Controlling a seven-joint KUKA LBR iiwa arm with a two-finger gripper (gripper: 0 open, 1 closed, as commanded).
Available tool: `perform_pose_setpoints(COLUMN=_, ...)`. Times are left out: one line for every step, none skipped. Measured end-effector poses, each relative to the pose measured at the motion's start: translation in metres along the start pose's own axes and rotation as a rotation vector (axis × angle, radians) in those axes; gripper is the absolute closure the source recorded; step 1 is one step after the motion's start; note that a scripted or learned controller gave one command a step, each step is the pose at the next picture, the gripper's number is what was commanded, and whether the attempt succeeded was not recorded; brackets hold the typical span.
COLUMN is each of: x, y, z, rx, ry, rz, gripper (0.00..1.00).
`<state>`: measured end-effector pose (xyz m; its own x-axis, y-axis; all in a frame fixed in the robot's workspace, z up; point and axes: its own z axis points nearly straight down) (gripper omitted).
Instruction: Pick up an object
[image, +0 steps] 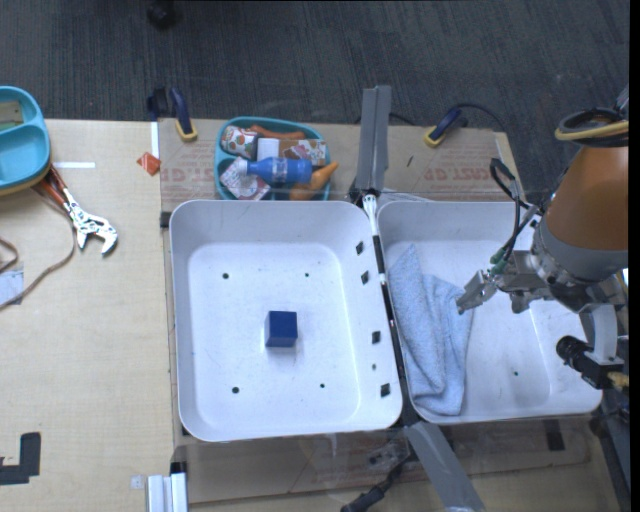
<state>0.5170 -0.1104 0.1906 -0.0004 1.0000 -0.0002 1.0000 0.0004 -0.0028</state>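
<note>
Your gripper (478, 291) hangs over the right bin (520, 390), low over the bin floor; can't tell whether it's wide or narrow from this angle, and nothing visible is held.

Just to its left, nearly touching, lies the light blue towel (430, 340), crumpled along that bin's left wall. Judged soft, limp, light: it will drape and stretch, not lift as one piece. Pinch a raised fold or the bunched ridge nearest the gripper, not a flat single layer, or you'll likely scrape the bin.

Well off to the gripper's left, past the divider, the blue cube (282, 329) sits alone near the middle of the left bin (200, 300). Looks small, rigid, light, with flat faces. Take it across two opposite sides, squared to them; a corner grab would probably slip or twist it. Free space on every side.

Towel is the closer pick, cube the cleaner one.
</note>
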Motion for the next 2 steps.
perform_pose_setpoints(x=-0.058, y=0.012, z=0.002, rx=0.000, ry=-0.001, rz=0.247, gripper=0.00)
perform_pose_setpoints(x=0.032, y=0.013, z=0.001, rx=0.002, ry=0.000, rz=0.436, gripper=0.00)
